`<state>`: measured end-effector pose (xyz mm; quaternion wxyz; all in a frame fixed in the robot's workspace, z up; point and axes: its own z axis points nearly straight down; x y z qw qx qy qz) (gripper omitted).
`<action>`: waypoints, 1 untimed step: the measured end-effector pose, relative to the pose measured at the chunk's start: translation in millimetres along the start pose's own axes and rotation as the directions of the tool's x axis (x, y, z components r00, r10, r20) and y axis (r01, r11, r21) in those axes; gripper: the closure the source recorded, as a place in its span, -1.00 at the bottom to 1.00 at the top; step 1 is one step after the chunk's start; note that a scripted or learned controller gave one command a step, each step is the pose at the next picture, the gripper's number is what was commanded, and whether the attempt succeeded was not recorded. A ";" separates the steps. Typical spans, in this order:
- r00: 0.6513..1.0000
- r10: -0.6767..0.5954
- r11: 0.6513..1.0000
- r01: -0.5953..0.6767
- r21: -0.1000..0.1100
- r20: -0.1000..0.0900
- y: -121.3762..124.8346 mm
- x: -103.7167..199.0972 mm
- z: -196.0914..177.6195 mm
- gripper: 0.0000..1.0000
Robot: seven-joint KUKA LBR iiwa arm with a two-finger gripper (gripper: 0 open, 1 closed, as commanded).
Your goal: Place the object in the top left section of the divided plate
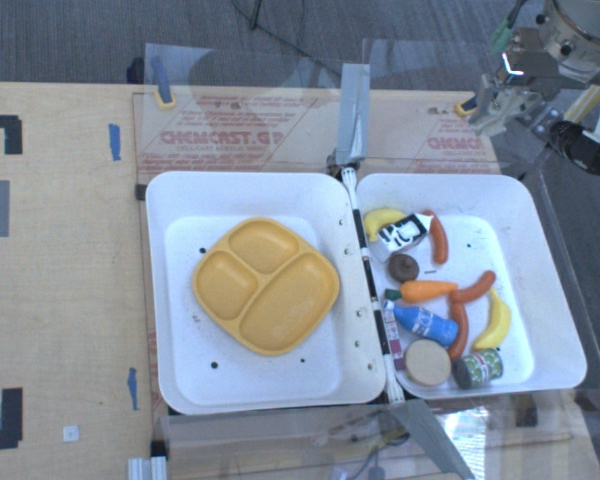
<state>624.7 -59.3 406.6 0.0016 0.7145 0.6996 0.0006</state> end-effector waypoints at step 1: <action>0.998 0.064 0.998 -0.064 0.005 0.000 -145.5 29.4 -9.9 1.00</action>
